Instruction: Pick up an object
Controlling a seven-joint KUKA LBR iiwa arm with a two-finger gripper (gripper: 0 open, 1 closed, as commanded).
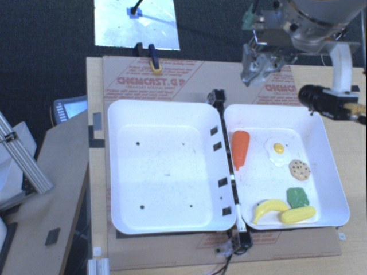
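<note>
Beneath me lies a dark blue-grey carpeted floor (40, 39), and on it stands the pale wooden bench (94, 85), topped with a brown cardboard sheet (172, 79) printed in red letters. A square, shiny metal plate (136, 16) lies on the floor beyond the bench's far edge. At the left, a lower tabletop (51, 176) butts against the bench, with a slanted aluminium rail (20, 153) across it.

Two shallow white bins sit side by side on the cardboard. The left bin (166, 165) shows its bare floor with a few dark specks. The right bin (327, 153) holds all the objects: an orange carrot (239, 148) just beside the dividing edge, a fried egg (277, 150) near the middle, a cookie (299, 169) close by it, then a green piece (297, 196) touching a yellow lemon-like piece (298, 213), and a banana (268, 208) at the near side.

My arm (321, 4) reaches in at the top right, and my gripper (255, 70) hangs above the cardboard past the right bin's far rim, well apart from the objects. It has nothing in it; how wide its fingers stand, I cannot tell.
</note>
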